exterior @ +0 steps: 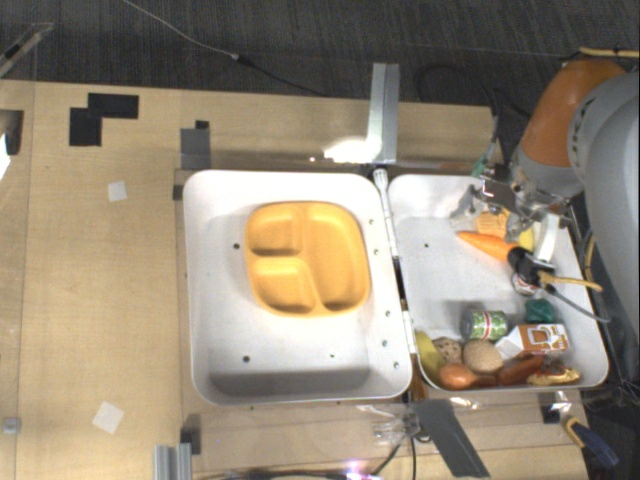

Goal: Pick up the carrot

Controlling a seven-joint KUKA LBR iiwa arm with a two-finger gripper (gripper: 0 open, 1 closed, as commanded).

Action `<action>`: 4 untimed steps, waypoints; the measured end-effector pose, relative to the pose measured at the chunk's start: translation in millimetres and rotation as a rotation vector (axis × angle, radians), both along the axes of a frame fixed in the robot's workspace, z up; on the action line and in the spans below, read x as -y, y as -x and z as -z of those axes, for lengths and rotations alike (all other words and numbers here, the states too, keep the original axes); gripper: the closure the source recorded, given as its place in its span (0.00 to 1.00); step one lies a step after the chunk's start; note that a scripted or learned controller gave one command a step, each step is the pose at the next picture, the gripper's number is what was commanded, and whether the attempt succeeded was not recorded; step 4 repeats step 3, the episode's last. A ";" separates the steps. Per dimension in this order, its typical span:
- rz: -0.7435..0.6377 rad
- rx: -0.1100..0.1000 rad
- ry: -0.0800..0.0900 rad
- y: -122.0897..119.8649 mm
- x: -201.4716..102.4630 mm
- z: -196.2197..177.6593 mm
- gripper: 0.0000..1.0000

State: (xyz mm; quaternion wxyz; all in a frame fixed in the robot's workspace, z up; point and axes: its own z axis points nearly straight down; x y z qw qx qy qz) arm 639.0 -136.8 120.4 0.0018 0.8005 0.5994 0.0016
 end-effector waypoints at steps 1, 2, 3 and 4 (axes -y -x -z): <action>0.064 0.030 0.008 13.4 -6.0 18.6 0.00; 0.241 0.005 -0.003 36.2 -40.6 32.5 0.00; 0.273 0.003 -0.003 30.7 -28.4 32.8 0.00; 0.273 0.003 -0.003 30.7 -28.4 32.8 0.00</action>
